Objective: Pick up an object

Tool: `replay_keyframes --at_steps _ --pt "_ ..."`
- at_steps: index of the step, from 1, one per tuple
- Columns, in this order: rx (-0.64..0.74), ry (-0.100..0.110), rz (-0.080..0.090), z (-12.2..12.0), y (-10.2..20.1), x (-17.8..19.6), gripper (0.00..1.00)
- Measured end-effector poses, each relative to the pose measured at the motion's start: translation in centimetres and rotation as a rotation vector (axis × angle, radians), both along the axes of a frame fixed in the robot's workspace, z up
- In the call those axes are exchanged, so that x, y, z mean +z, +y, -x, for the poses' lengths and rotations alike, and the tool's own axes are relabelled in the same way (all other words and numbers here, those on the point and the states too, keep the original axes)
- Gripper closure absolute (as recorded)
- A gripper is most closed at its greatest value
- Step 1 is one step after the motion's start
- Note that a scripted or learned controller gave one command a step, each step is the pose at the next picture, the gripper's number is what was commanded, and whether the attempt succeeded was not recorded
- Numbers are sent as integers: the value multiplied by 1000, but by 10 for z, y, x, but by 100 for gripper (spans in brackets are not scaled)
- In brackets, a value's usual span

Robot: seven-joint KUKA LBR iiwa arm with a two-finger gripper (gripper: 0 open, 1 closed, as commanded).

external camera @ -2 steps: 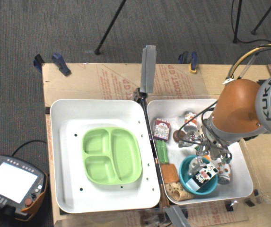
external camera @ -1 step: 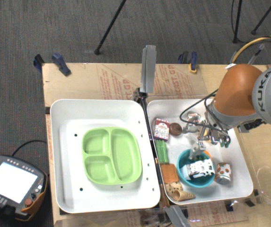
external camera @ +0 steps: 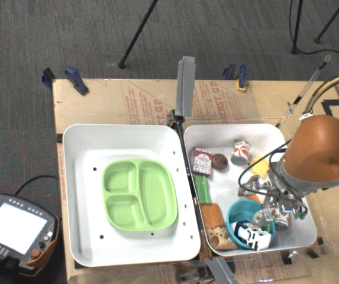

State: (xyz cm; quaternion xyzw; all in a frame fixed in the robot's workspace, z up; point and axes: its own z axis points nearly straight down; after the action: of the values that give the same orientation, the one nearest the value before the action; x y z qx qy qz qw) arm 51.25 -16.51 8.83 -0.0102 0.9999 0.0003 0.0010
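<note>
My gripper (external camera: 274, 207) hangs low over the right side of the right bin (external camera: 258, 132), under the orange wrist band (external camera: 316, 149). It sits just above and to the right of a teal bowl (external camera: 238, 219). A black-and-white toy cow (external camera: 254, 236) lies on the bowl's near rim, below the gripper. A yellow piece (external camera: 261, 168) and an orange piece (external camera: 252, 199) show at the gripper's left. Cables and the wrist hide what lies directly beneath it.
Further left in the right bin lie a small can (external camera: 240, 151), a brown ball (external camera: 219, 161), a red-and-white box (external camera: 202, 161), a green stick (external camera: 202, 189) and a brown block (external camera: 212, 216). The left bin (external camera: 80, 158) holds a green divided plate (external camera: 139, 194).
</note>
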Motion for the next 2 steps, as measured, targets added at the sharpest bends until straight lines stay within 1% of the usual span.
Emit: replay_keyframes --at_steps 1,2 --pt "71 1 -1 -25 4 -1 0" --pt "153 -24 -8 13 -37 4 0"
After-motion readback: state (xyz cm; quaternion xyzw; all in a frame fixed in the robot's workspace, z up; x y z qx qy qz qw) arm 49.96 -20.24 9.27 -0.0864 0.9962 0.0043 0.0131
